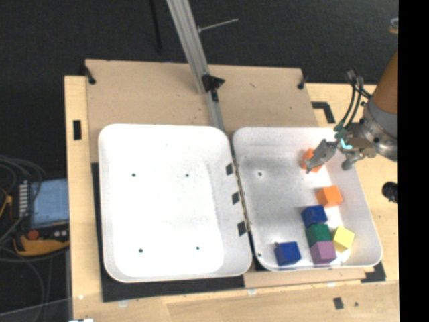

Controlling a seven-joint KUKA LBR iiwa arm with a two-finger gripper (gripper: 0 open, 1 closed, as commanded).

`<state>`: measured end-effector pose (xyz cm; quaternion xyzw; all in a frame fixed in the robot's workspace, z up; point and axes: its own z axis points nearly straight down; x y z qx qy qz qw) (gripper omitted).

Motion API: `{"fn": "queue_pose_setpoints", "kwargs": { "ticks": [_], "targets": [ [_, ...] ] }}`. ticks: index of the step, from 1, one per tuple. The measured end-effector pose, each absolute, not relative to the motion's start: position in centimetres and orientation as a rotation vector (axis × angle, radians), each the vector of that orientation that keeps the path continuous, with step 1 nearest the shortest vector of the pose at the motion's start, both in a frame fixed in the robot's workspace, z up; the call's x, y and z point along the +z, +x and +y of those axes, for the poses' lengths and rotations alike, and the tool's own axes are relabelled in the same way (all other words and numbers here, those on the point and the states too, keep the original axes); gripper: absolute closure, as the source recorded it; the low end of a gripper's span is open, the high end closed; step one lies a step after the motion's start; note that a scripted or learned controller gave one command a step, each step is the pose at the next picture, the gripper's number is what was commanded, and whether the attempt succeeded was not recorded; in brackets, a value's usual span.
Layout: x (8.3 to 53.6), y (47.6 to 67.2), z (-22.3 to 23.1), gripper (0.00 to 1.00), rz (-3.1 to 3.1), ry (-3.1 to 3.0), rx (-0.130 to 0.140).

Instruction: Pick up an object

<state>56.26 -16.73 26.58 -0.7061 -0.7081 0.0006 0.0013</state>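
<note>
A small orange-red object sits between the fingers of the gripper, which is clamped on it above the right bin, toward that bin's far right part. Nearer the bin's front right corner lie an orange block, two blue cubes, a green cube, a purple cube and a yellow cube. The left bin adjoins the right bin's left side.
</note>
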Motion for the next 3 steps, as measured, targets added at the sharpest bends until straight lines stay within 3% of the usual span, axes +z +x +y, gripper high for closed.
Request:
{"fn": "queue_pose_setpoints", "kwargs": {
  "ticks": [1, 3],
  "targets": [
    [26.8, 56.3, -16.7, 0.00, -2.224, -2.219, -0.003],
    [17.9, 56.2, -17.7, 0.00, -2.217, -2.224, 0.006]
  ]
}}
